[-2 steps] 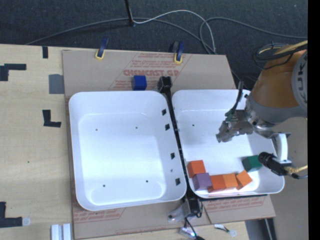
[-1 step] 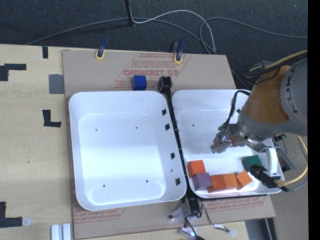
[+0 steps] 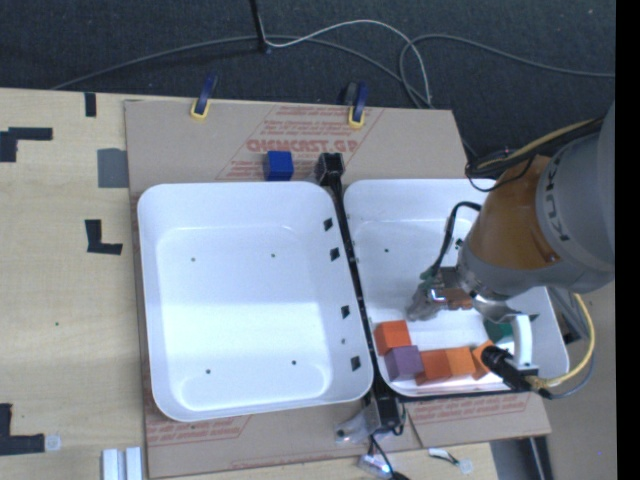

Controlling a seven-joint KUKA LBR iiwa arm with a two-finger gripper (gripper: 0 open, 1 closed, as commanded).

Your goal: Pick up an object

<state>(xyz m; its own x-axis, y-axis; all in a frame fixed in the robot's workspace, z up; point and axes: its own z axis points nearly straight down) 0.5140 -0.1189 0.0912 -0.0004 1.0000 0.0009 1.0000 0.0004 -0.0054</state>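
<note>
Here, camera view: arm [image 3: 540,218] comes in from right, over right bin [image 3: 395,203]. Claw [image 3: 435,303] hangs low in that bin, just above orange block [image 3: 391,335]; cannot tell if wide or narrow. Purple block [image 3: 404,362] touches orange block. Second orange block [image 3: 448,365] beside purple one, along near wall. Green thing [image 3: 497,328] half hidden under arm. Left bin [image 3: 240,298] beside. Blue block [image 3: 279,164] on cardboard [image 3: 290,133] behind bins.
</note>
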